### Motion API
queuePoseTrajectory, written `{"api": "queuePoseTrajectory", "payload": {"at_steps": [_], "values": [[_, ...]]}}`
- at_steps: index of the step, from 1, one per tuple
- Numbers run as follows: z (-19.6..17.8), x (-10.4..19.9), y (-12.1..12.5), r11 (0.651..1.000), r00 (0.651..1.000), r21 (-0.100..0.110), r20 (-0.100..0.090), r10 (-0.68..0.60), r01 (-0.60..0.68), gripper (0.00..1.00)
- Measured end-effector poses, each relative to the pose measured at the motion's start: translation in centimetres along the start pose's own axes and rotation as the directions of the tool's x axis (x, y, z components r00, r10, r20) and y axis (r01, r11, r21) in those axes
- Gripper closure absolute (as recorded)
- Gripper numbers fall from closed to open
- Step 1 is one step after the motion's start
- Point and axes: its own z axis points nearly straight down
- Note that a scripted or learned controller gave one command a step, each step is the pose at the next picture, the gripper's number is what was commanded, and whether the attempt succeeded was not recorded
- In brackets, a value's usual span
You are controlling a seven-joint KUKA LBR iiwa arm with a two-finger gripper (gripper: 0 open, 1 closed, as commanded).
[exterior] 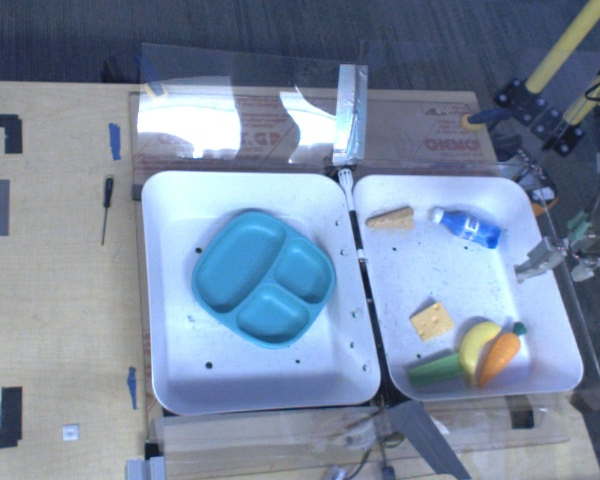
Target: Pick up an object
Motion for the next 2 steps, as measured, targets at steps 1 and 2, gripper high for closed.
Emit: {"api": "queuePoseTrajectory", "payload": {"at_steps": [1, 2], "values": [[13.2, 2.0, 4.7, 0.998, 0.998, 0.01, -0.003, 0.07, -0.07, 0.0], [17.4, 1.2, -1.2, 0.992, 0.992, 0.002, -0.001, 0.124, -0.124, 0.0]]}}
